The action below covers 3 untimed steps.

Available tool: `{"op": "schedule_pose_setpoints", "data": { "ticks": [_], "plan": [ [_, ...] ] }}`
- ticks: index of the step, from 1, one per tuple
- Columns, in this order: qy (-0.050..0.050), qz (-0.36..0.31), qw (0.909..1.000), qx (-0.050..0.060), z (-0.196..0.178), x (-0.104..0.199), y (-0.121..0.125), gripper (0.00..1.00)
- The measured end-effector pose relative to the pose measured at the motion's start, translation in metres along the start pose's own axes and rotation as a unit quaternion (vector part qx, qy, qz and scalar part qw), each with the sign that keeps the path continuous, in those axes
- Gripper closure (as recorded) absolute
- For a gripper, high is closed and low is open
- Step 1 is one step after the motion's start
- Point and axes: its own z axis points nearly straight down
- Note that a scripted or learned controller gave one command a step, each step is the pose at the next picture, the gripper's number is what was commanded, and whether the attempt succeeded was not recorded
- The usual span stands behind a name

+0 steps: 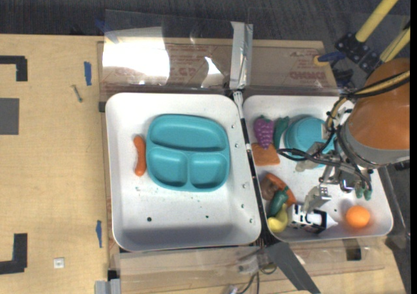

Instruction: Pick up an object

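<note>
Orange-banded arm is hanging its gripper [317,200] low over the right bin [384,221], just above a small black-and-white object [307,218] (whether anything is pinched, I cannot tell). One orange ball [357,216] is lying just right of it; one teal tray [188,150] is sitting in the left bin [124,175].

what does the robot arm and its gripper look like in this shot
The arm comes in from the right, with a broad orange band over a grey body. Black cables loop from its wrist across the right bin. The gripper is a small assembly of silver-grey metal parts with dark joints, hanging below the wrist. Its details are too small to make out any markings.
</note>
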Motion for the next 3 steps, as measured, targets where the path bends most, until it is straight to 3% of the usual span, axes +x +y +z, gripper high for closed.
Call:
{"op": "schedule_pose_setpoints", "data": {
  "ticks": [1, 2, 3],
  "plan": [
    [-0.002, -0.014, 0.9999, -0.001, 0.004, -0.080, -0.016, 0.00],
    [-0.011, 0.045, 0.9989, -0.001, 0.098, -0.073, -0.015, 0.00],
    [-0.004, 0.093, 0.9957, -0.002, 0.049, -0.147, -0.008, 0.00]
  ]
}}
